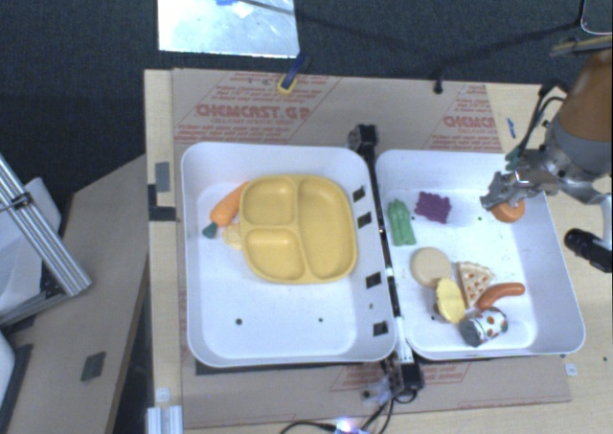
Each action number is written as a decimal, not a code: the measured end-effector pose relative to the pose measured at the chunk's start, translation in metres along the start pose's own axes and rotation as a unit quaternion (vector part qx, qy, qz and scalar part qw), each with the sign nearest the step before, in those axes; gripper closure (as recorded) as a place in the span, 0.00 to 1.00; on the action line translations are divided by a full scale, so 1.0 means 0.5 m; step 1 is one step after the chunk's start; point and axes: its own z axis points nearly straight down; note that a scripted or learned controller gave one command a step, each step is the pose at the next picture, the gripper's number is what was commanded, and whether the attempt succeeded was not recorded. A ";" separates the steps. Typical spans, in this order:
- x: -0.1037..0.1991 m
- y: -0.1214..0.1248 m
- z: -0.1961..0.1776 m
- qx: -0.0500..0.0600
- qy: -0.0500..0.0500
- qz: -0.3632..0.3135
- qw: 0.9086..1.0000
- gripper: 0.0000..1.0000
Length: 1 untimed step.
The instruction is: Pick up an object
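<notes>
At the near edge of the right bin (565, 327) lies a small cluster: a can (482, 327), a sausage (500, 294), a cracker wedge (473, 279), a yellow piece (449, 300) and a tan disc (431, 265), all touching or just beside one another. Farther up, toward the divider, sit a green vegetable (400, 222) and a purple block (433, 206), near each other but apart.

At the far right of that bin the hand (505, 194) hangs low, and just beside it (partly tucked under it) shows an orange round thing (510, 213). I cannot tell whether the hand is spread or clenched, nor whether the orange thing sits between its fingers. It is the nearest object, lying directly below and slightly toward the camera, so a pick here would likely need little more than a short drop. The cluster lies well apart, down and to the left in the view.

The left bin (201, 260) holds a yellow tray (292, 228) with a carrot (228, 204) against its left rim.
</notes>
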 end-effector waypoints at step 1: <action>0.000 0.003 -0.045 0.001 0.000 0.000 1.000 1.00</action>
